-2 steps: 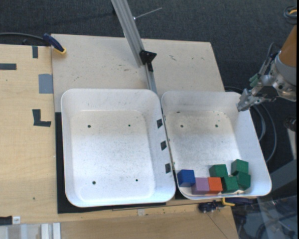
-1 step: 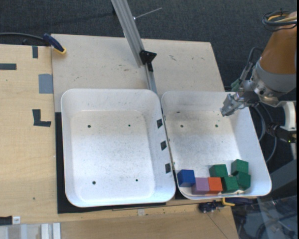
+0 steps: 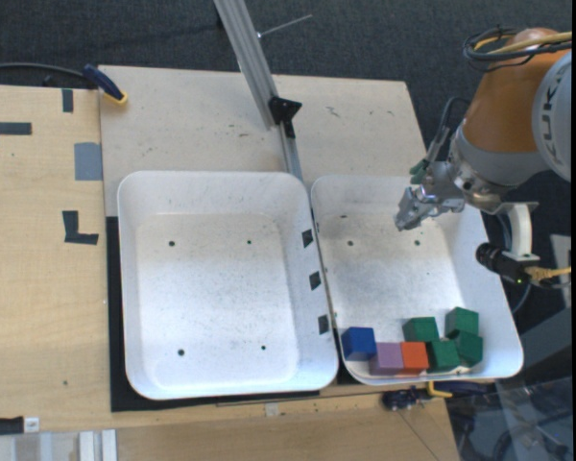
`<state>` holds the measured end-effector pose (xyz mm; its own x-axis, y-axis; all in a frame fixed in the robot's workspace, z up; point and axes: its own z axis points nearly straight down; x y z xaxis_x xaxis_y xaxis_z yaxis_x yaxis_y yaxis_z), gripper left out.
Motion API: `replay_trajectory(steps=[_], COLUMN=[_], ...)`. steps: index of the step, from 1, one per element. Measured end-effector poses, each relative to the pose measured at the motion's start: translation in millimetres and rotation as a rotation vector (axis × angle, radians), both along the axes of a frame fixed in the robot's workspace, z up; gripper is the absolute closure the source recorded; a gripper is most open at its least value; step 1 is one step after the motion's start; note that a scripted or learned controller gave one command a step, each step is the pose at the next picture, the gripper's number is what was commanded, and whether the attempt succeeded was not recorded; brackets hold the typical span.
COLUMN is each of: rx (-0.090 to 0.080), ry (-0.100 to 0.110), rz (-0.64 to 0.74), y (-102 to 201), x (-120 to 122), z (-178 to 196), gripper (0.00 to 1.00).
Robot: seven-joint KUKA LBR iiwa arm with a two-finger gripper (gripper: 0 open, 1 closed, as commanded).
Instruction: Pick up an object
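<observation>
We saw the gripper [image 3: 410, 214] hovering over the right bin [image 3: 384, 267], apparently empty, its opening unclear; the blocks [image 3: 418, 346] sat clustered in the near corner, well apart.

The blocks lie bunched along the near edge of the right bin [image 3: 480, 257]. A blue cube [image 3: 359, 342] is leftmost in the bin's near-left corner. Just beside it, to its right, lies a purple block [image 3: 390, 356], then an orange one [image 3: 415, 355] touching it. Several green blocks [image 3: 451, 339] crowd behind and to the right of the orange one, toward the bin's near-right corner, tilted against each other.
</observation>
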<state>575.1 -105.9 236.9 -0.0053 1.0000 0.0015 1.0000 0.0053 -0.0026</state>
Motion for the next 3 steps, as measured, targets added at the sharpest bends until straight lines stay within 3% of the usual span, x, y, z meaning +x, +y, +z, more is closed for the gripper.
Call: replay_trajectory(steps=[3], rx=[0.0], ry=[0.001], rz=[0.003], y=[162], x=[-39], z=[-9], gripper=[1.0])
